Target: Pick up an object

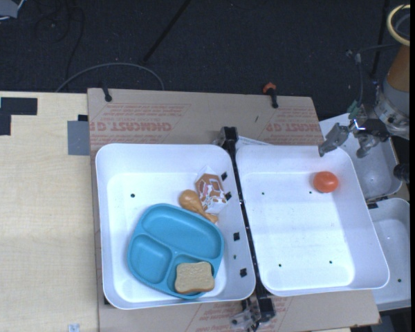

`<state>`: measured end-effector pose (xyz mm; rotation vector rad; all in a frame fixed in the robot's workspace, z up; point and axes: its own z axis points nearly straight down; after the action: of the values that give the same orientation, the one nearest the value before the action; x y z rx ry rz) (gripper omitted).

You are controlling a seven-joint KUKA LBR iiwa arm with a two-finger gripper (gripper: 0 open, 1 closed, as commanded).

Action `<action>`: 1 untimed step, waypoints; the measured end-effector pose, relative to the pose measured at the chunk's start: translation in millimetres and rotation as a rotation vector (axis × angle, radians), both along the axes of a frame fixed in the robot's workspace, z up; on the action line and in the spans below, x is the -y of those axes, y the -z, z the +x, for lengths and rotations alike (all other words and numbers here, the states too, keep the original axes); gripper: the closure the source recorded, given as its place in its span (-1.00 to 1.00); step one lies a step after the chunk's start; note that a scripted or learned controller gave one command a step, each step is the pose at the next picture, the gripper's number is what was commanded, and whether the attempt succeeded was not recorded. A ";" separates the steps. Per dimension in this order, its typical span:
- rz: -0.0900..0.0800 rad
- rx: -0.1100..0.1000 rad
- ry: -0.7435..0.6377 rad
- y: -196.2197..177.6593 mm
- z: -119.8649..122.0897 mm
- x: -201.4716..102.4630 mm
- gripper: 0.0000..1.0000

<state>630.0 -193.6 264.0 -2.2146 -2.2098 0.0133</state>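
Small round orange-red ball (326, 182), upper right of frame, looks light, smooth, liable to roll; grasp across its middle, the pincer (351, 138) hanging spread and empty above.

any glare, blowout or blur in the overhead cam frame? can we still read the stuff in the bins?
Camera view: even light, soft faint shadows; the white bins are bright, nearly washed out at the rims, yet the orange ball, blue tray, bread slice and wrapped packet read clearly. Camera view: floor beyond the bench is dark, and the tool looks slightly soft.
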 end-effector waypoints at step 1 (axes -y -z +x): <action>-0.003 0.013 -0.002 -8.4 2.0 -0.3 -1.00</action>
<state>632.0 -193.3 272.3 -2.2198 -2.2200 0.0019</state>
